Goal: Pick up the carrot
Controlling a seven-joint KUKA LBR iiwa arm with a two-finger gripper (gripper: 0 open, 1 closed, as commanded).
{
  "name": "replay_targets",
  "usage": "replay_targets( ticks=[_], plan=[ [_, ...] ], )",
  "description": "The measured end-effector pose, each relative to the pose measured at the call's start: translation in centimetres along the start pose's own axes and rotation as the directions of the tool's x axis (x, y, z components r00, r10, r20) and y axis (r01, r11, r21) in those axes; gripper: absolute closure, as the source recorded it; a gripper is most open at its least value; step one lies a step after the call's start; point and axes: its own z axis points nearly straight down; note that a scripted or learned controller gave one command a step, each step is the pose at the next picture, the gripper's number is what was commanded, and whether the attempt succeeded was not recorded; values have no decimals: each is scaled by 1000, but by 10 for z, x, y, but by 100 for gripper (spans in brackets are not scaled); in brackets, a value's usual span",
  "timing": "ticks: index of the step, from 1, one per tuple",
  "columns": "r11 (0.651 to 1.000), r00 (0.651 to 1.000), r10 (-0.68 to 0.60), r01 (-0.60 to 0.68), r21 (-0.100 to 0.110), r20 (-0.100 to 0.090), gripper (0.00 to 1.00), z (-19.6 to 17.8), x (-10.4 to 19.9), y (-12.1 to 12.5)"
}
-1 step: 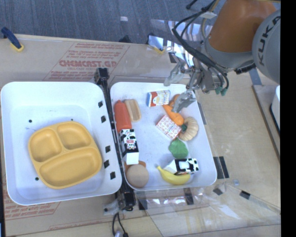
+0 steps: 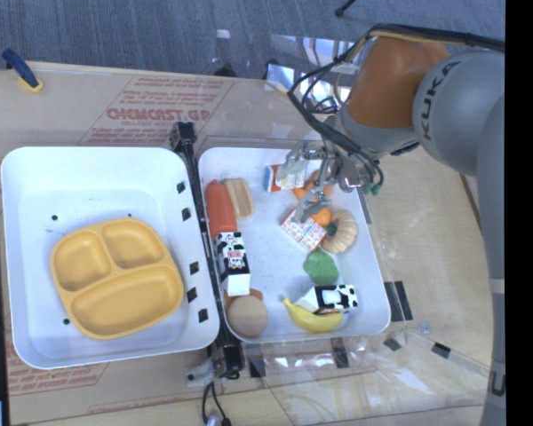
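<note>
**Arm bent over the right bin, jaws low at its upper right corner**

We see the tabletop [image 2: 98,105] covered in brown printed board, carrying two white bins side by side. The arm [image 2: 462,96] enters from the upper right of the frame, its grey body sweeping down the right side and its orange band [image 2: 386,82] turned toward us, with black cables looping over the wrist. From there the wrist tips down and to the left, so the gripper [image 2: 320,189] hangs low over the upper right part of the right bin [image 2: 266,162]. We cannot tell how wide the jaws stand, since cables and metal parts crowd them.

The left bin [image 2: 27,185] holds a yellow divided plate [image 2: 115,278]. In the right bin, a long red-orange sausage-like piece [image 2: 218,209] lies along the left wall, a bread piece [image 2: 240,198] just beside it. A banana [image 2: 311,316] lies at the lower right, an egg [image 2: 247,316] at the lower left, a green piece [image 2: 320,266] between them and the gripper.

The carrot [image 2: 318,213], small and orange, lies just below the gripper, beside a red-patterned packet [image 2: 300,231]; whether it is touched we cannot tell.
</note>
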Motion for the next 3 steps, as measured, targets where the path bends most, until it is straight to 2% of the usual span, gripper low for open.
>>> replay_targets(
  ticks=[1,2,3],
  plan=[
    [1000,1000,14,-14,2,6,0,61,17,-32],
    [1000,1000,5,-5,5,17,100,45,13,-30],
    [917,917,-399,399,7,8,100,50,62,-22]
  ],
)
